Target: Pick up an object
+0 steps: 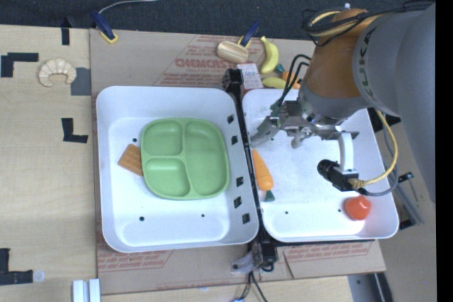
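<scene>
My gripper (280,136) hangs over the upper left part of the right bin (311,223), open, with nothing between its fingers. One finger (262,132) points down-left toward the divider; the other (296,141) is to its right. An orange carrot (262,172) lies just below the gripper, along the right bin's left wall. A small red-orange tomato (357,207) sits in the bin's lower right corner. In the left bin (113,216) a green divided plate (185,158) lies flat, with an orange-brown wedge (130,160) poking out from under its left edge.
Behind the bins on the cardboard lie a bread roll (232,50), a yellow banana (269,56) and a small box (248,73). A croissant (56,71) rests on the bench at far left. The arm's bulk and cables cover the right bin's upper right.
</scene>
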`<action>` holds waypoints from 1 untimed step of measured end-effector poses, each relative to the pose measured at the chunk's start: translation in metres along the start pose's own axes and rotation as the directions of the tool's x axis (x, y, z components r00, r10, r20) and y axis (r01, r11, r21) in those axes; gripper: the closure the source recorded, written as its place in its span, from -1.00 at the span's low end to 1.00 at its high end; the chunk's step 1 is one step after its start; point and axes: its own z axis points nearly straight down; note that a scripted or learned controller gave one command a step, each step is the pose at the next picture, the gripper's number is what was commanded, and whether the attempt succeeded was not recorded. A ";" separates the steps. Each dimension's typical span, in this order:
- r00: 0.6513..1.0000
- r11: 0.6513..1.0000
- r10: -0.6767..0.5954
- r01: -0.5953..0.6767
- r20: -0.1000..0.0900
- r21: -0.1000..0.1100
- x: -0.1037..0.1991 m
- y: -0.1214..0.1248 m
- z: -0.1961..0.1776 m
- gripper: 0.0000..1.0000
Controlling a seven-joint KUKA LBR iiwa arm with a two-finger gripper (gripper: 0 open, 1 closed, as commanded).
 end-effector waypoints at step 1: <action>1.000 1.000 0.001 -0.001 0.002 -0.004 -0.062 0.019 0.097 -1.00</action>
